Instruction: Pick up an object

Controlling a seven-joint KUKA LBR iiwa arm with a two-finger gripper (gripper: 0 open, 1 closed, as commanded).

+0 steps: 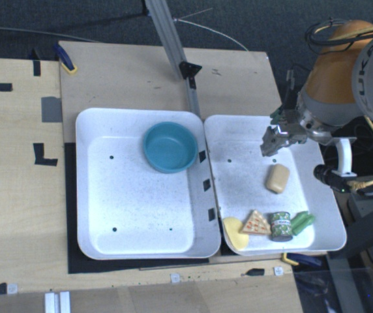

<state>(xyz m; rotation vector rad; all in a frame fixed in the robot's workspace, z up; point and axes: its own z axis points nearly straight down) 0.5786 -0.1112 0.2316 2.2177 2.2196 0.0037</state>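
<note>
Gripper [272, 145] above right white bin [238, 175], near tan oval bread-like piece [277, 178], apart from it; open-or-closed state impossible to tell. Round blue bowl [169, 147] in left bin [108, 201].

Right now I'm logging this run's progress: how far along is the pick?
Done: the arm has reached over the right bin, with the gripper above the tan bread roll. In hand: nothing visible; the roll lies on the bin floor. Left: descend, grasp and lift. The pizza slice, green can and yellow piece sit along the near edge; the blue bowl is in the left bin.
</note>
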